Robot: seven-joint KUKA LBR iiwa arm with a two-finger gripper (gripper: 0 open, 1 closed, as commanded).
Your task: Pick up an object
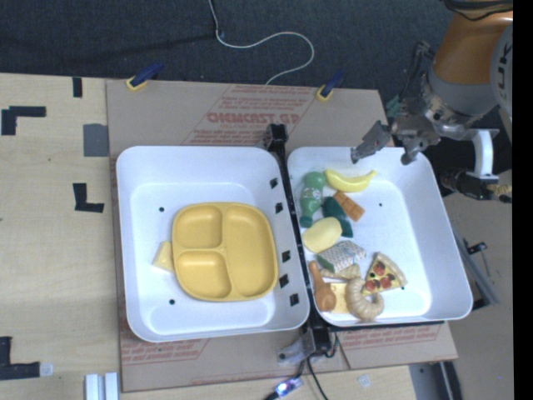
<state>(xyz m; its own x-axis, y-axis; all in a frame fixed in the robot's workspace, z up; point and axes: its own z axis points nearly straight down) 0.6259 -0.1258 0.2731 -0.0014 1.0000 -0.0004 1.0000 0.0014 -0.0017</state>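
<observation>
Yellow three-compartment plate (pixel 225 251) lying in the left bin (pixel 137 173), over a pale yellow wedge (pixel 161 257) at its left edge. Toy food heaped along the right bin's (pixel 433 248) left side: green bottle (pixel 312 192), banana (pixel 350 179), carrot (pixel 350 206), lemon (pixel 321 234), pizza slice (pixel 383 272), pretzel (pixel 365 299). Hovering above that bin's far right corner, gripper (pixel 388 150) with fingers spread wide, gripping nothing, well apart from the toys.

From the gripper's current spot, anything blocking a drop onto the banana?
Nothing visible. The gripper hovers open at the right bin's far rim, and the banana lies uncovered just left of it, with the green bottle beside it.
</observation>
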